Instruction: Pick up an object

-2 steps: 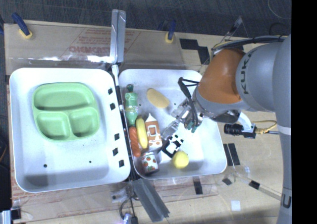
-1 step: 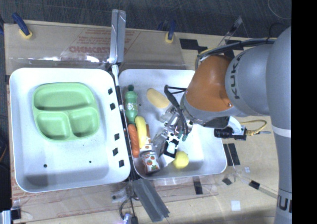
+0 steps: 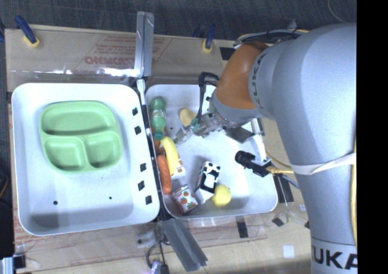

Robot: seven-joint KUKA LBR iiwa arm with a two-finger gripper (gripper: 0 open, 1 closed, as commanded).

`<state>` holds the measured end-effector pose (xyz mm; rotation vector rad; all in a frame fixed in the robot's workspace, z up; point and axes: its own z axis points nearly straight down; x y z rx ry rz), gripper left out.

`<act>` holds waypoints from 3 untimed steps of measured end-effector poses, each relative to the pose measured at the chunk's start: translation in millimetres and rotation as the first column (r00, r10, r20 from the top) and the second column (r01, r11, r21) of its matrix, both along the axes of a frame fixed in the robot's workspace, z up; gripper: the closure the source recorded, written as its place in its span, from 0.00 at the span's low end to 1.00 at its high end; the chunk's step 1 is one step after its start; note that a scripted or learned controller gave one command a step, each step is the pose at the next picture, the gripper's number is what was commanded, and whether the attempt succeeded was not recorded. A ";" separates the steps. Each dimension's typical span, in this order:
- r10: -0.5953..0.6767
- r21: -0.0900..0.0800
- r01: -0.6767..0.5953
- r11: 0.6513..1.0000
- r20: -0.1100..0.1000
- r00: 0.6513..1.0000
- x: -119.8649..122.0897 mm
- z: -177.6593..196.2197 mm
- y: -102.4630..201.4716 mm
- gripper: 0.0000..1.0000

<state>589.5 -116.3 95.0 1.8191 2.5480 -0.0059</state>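
Observation:
The right bin point(image 3: 254, 203) holds several small objects: a green bottle point(image 3: 158, 114) at the top left, a banana point(image 3: 170, 153), a carrot point(image 3: 164, 174), a small printed carton point(image 3: 184, 199), a black-and-white cow toy point(image 3: 209, 177), a yellow lemon point(image 3: 222, 195) and a pale yellow piece point(image 3: 186, 115). My gripper point(image 3: 195, 127) reaches down into the upper middle of this bin, just right of the pale piece and above the banana. The arm's wrist covers much of it.
The left bin point(image 3: 30, 206) holds a green divided tray point(image 3: 82, 135). The big grey arm with its orange band point(image 3: 239, 82) covers the right bin's right side. A black fitting point(image 3: 250, 162) on a cable hangs over the bin. Blue clamps point(image 3: 26, 30) hold the back board.

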 end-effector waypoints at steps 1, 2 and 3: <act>0.011 0.004 -0.011 1.000 0.001 1.000 0.9 9.7 3.7 1.00; 0.011 0.004 -0.011 1.000 0.001 1.000 1.0 9.7 4.0 0.00; -0.017 0.009 0.017 1.000 -0.008 1.000 -61.1 -3.5 -17.3 0.00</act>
